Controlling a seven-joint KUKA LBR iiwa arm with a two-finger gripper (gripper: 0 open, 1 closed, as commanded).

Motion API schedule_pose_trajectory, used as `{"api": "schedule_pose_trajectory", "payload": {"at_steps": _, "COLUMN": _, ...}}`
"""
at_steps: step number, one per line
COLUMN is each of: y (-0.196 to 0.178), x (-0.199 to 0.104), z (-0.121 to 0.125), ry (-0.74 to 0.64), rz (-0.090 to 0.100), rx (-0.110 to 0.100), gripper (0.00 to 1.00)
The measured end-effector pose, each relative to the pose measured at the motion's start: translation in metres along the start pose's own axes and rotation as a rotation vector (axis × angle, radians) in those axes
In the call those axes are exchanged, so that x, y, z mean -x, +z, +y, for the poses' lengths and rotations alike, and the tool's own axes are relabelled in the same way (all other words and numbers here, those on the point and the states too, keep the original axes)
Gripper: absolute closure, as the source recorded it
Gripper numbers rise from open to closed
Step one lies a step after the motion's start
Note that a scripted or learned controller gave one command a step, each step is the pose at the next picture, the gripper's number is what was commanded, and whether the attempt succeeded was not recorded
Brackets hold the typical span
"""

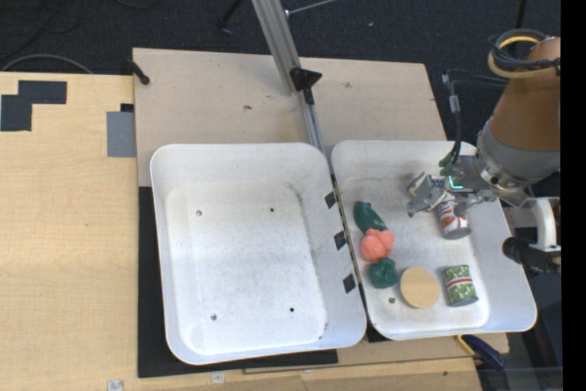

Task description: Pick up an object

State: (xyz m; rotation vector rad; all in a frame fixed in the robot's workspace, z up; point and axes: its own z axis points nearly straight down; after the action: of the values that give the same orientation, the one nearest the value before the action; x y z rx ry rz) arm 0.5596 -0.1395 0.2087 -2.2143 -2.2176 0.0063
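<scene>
The gripper is being held low over the right bin, mid-right of frame, just beside a small red-and-white can. Whether it is spread or pinching cannot be told. All objects are being kept in this bin: green pieces, an orange lump, a tan disc, a green packet. The can is judged the likely target.
</scene>
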Motion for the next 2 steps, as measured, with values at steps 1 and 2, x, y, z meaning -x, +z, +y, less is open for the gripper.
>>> {"api": "schedule_pose_trajectory", "payload": {"at_steps": 1, "y": -0.002, "x": 0.001, "z": 0.001, "ry": 0.002, "rz": -0.001, "rx": 0.004, "gripper": 0.00}}
{"api": "schedule_pose_trajectory", "payload": {"at_steps": 2, "y": 0.045, "x": -0.006, "z": 0.002, "ry": 0.004, "rz": 0.000, "rx": -0.001, "gripper": 0.00}}
